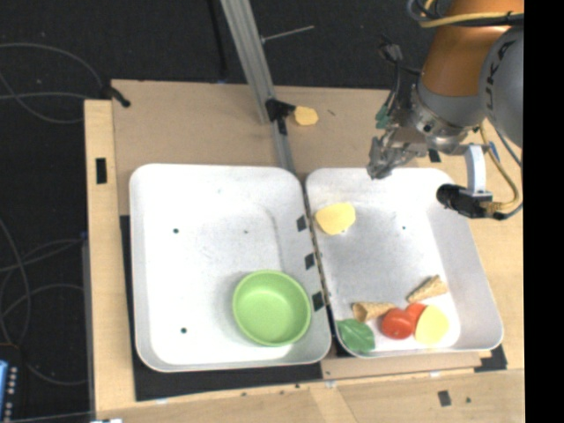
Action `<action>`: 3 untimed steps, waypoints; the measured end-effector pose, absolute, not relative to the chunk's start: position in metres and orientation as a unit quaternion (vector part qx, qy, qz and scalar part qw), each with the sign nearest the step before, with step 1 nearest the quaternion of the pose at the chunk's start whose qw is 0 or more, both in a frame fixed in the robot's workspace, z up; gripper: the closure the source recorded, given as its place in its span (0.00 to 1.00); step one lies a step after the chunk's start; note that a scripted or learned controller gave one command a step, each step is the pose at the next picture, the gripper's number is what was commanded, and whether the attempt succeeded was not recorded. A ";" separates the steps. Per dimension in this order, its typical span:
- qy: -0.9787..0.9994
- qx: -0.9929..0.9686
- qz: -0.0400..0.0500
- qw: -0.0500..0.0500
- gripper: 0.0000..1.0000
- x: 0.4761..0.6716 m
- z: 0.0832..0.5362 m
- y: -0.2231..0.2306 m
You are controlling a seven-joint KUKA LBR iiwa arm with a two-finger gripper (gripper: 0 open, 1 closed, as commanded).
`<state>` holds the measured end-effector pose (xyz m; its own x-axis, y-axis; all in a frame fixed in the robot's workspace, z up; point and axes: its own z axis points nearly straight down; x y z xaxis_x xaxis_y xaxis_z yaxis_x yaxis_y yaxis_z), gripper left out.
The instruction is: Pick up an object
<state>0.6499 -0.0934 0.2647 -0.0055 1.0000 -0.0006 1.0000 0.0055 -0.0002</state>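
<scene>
My gripper (381, 167) hangs over the far edge of the right bin (458, 236), with nothing seen between its fingers. A pale yellow object (336, 218) lies at the right bin's near-left, below and left of the gripper. Along that bin's front sit a green piece (356, 334), a red object (397, 322), a yellow round object (432, 325) and two tan cone-like pieces (426, 289). A green bowl (271, 307) rests in the left bin (185, 236) near its front right.
A slanted metal pole (251, 51) rises from between the bins at the back. A small yellow item (306, 115) lies on the bench behind the bins. A black cable fitting (458, 199) hangs at the right bin's right edge.
</scene>
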 end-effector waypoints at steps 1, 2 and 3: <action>0.709 0.705 0.000 0.000 1.00 0.644 0.268 -0.049; 0.710 0.705 0.000 0.000 1.00 0.630 0.266 0.011; 0.710 0.704 0.000 -0.001 1.00 0.622 0.267 0.067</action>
